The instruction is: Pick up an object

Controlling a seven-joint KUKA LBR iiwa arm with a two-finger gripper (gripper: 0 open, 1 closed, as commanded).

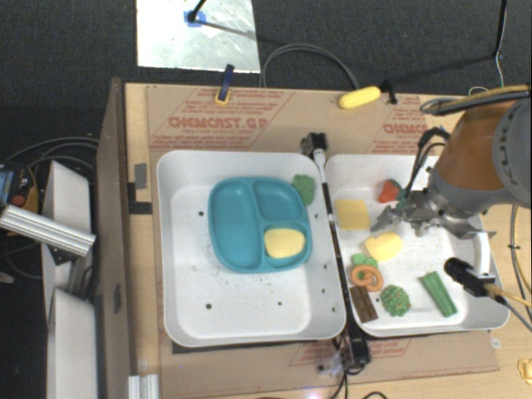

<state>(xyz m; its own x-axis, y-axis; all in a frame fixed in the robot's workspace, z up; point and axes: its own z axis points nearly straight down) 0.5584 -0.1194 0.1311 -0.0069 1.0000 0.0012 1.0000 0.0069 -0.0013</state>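
Bins: two, a left bin [191,306] and a right bin [416,327]
Blue plates: one [237,227], in the left bin
Yellow pieces: three, one on the plate [284,243], a square one [352,214], a rounded one [383,246]
Green pieces: three, by the plate [304,188], a knobbly one [396,300], a long one [438,294]
Red pieces: one [389,191]
Orange rings: one [366,275]
Brown bars: one [363,302]

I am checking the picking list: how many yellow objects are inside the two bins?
3: one on the blue plate at, a yellow block and a yellow lump in the right bin. The arm may hide others.
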